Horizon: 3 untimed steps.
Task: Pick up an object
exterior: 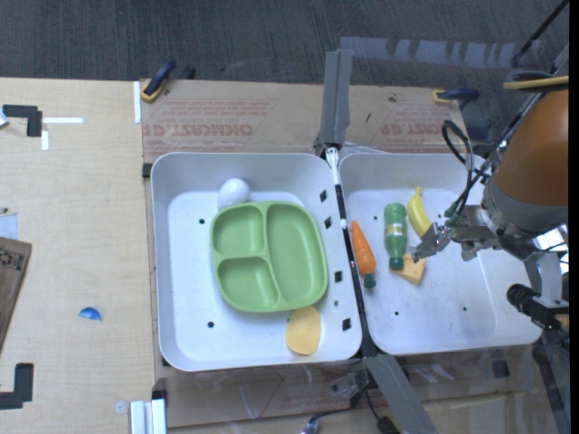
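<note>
The arm (534, 165) is showing a rounded, glossy orange band above a grey metal wrist. Black cables (466, 165) are looping along its near side. The gripper (432, 242) is looking small, grey and metallic, with thin fingers.

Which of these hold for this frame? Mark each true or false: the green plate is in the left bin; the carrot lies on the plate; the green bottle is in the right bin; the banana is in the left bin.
1. Green plate in the left bin: true.
2. Carrot on the plate: false; it lies in the right bin by the divider.
3. Green bottle in the right bin: true.
4. Banana in the left bin: false; it is in the right bin, beside the bottle.
</note>
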Motion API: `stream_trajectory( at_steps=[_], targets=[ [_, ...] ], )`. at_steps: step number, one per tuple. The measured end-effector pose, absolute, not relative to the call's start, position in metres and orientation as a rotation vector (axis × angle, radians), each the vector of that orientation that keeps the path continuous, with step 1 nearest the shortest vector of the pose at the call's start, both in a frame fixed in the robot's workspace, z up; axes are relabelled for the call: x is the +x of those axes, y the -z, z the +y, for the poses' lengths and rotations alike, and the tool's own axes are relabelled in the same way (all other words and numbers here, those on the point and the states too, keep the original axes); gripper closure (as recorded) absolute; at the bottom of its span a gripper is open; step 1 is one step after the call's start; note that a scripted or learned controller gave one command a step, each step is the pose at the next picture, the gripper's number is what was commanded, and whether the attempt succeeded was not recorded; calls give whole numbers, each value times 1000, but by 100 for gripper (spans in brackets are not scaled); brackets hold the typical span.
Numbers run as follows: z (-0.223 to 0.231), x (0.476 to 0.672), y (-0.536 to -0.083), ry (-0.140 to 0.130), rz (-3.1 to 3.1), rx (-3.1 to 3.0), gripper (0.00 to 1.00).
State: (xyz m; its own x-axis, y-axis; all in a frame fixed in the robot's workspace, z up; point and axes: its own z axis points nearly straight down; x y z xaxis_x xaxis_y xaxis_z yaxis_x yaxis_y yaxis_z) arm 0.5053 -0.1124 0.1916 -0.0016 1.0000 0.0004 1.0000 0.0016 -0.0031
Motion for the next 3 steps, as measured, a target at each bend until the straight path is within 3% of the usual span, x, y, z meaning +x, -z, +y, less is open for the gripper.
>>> stream_trajectory(
  at_steps=[1,2,3],
  targets=[
    [-113,543,-92,0,-2300,-2141,0],
    [-114,544,-102,1,-2297,-2147,100],
    [-114,544,-102,1,-2297,-2147,0]
  ],
)
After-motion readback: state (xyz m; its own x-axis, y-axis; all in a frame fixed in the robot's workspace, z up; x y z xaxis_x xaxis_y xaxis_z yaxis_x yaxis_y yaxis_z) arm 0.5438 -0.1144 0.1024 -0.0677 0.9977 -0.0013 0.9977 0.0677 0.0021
